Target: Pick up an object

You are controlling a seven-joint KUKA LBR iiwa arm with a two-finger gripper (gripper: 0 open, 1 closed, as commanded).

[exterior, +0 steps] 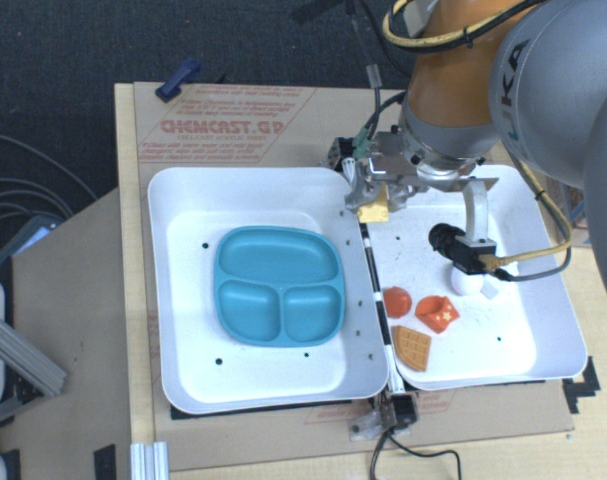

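End effector (369,192) at 11 o'clock of right bin (528,353), close by yellow block (374,212); open or closed: cannot tell. Block probably light, rigid (toy food?); pinch across flat sides.

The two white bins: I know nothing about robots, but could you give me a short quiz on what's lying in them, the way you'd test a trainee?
1. True or false: the blue plate lies in the left bin of the camera view.
2. How many compartments does the blue plate have? A: two. B: three. C: five.
3. Fill the gap: the red slice, the orange lump and the square cracker all lie in the ___ bin.

Key
1. True.
2. B: one wide compartment and two smaller ones.
3. Right: all three sit near the front of the right bin.
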